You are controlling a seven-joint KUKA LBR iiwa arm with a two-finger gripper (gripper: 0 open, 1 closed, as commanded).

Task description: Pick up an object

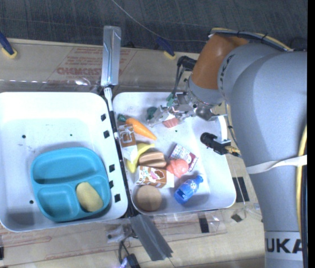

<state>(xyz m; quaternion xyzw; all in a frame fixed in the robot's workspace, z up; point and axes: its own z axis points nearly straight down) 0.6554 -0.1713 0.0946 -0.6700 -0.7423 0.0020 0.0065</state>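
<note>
Where the arm reaches over the right bin: gripper [171, 111] low above the bin's far end, beside the upper wall.
Gripper state: cannot tell; too small and cluttered at the tip to read.
Near the tip: a small pinkish-red item [171, 123] just below the gripper, touching or apart not clear; a small teal-green piece [153, 113] just to its left.
Arm: grey body [269, 127] filling the right side, orange band [212, 60] above the wrist, black fitting [214, 143] sticking out over the bin's right part.
Right bin [216, 191]: white, shallow, holding a heap of toy food.
Carrot [141, 129]: orange, lying slantwise near the divider, left of and below the gripper.
Banana [138, 151]: yellow, just below the carrot, partly under a hot dog bun [152, 159].
Packets: one red and white [183, 154] near the middle, one brown and white [151, 177] below the bun.
Pink round item [177, 168]: between the two packets.
Blue bottle-like object [187, 188]: toward the near right corner.
Brown round item [147, 199]: against the near wall, beside the divider.
Left bin [12, 127]: white, bearing a blue compartment tray [62, 172].
Potato [89, 196]: yellowish, in the tray's lower right compartment.
</note>
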